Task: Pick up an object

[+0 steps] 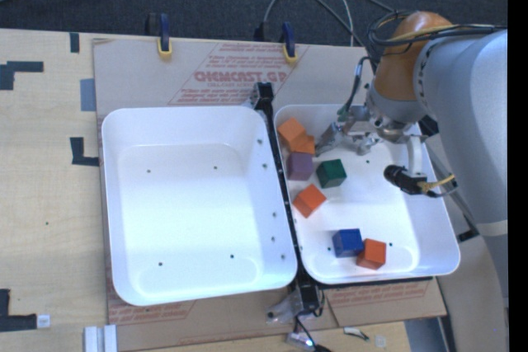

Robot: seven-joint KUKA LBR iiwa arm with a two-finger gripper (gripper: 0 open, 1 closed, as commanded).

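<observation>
My gripper point(347, 144) hangs over the far part of the right bin point(429, 247), open, with nothing between its fingers. Just below it lies a green cube point(332, 172). To its left, an orange block point(294, 135) rests against the bin's left wall with a purple cube point(299, 166) beside it. Another orange cube point(309, 199) lies nearer the middle. A blue cube point(347, 241) and an orange cube point(372, 253) touch each other at the bin's near side.
The left bin point(124, 177) stands next to the right one, joined by a black divider point(276, 169). Both rest on cardboard point(223, 74) held by two clamps at the back. A black cable fitting point(408, 177) hangs off the arm over the right bin.
</observation>
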